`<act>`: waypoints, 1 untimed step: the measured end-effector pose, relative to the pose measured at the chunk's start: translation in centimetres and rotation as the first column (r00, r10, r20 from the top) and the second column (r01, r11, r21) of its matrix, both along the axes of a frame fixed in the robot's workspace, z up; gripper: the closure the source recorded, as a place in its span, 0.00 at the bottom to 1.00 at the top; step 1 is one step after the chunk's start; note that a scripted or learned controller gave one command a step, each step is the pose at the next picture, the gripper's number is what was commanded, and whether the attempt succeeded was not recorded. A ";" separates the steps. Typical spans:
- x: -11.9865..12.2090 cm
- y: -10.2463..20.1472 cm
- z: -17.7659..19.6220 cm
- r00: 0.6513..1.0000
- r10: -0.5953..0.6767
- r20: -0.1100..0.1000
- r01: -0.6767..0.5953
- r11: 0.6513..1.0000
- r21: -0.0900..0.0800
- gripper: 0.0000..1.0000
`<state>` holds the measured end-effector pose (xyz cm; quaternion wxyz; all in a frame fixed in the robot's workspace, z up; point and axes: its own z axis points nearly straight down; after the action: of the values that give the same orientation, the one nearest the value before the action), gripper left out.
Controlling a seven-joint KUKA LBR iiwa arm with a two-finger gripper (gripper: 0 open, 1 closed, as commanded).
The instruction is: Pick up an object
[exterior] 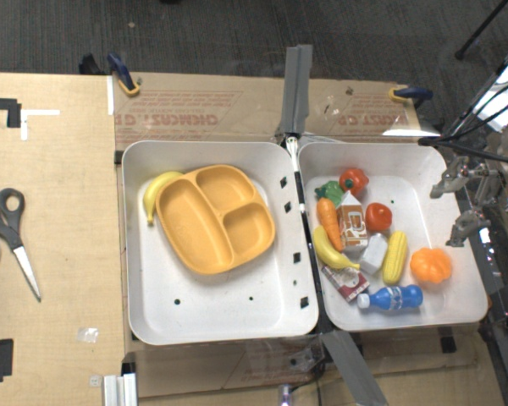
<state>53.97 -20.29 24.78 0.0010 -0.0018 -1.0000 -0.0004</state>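
Pale wood bench (59, 294) on the far left, with grey-handled metal scissors (13, 235) lying flat on it. Next is the left shallow white plastic bin (135, 252), which holds a glossy yellow-orange three-section plastic plate (216, 218), and a curved yellow toy banana (157, 191) is tucked against the plate's upper left edge.

The right white bin (440, 311) has the pickable stuff, all smooth plastic toys bunched toward its left half:
- tapered orange carrot (328, 221)
- boxy brown carton (352, 227)
- round red tomato (378, 217)
- bumpy yellow corn cob (394, 256)
- blue bottle (394, 299) lying on its side
- ribbed orange pumpkin-like fruit (430, 265), a bit apart

The metal gripper (461, 201) sits over the bin's right rim. Can't tell if it's clenched or released, and nothing is in it.
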 end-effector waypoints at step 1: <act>-3.0 4.8 -14.9 0.992 -0.127 0.001 0.127 0.992 -0.001 0.00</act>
<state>50.95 -15.48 9.84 0.0005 -0.0653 -0.9979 -0.0001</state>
